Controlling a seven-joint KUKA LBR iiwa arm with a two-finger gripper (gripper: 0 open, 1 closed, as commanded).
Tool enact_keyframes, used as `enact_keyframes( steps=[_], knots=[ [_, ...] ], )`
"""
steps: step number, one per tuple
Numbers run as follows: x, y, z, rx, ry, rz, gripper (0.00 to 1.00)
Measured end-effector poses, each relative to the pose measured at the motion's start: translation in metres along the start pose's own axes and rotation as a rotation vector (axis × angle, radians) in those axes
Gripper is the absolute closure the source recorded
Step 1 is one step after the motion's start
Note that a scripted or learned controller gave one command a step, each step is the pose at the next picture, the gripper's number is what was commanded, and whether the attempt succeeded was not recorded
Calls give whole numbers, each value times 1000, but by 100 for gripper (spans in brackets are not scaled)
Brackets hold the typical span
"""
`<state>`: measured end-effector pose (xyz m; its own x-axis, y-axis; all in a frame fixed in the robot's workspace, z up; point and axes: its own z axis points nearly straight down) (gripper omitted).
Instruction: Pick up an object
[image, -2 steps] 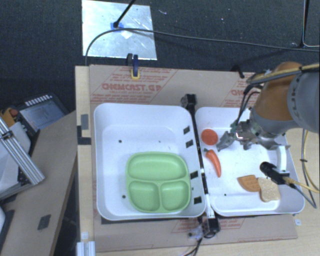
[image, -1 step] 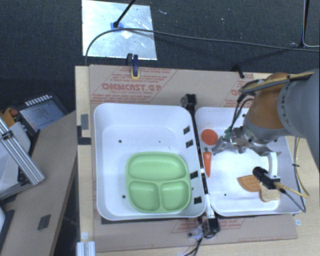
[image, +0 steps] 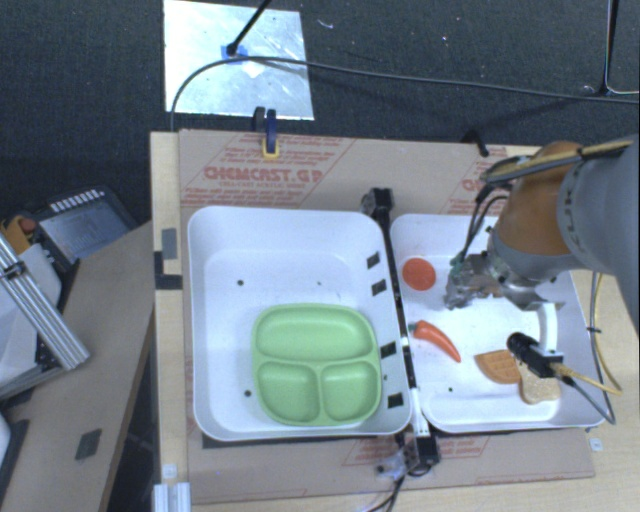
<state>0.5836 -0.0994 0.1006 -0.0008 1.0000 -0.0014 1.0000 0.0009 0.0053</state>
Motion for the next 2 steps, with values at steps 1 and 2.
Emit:
enact_keyframes(
  steps=[1, 2],
  knots=[
    [-6, 0, -45, 1, 1, 2, 100],
    [-4, -5, -105, 0, 1, -3, 100]
  ],
)
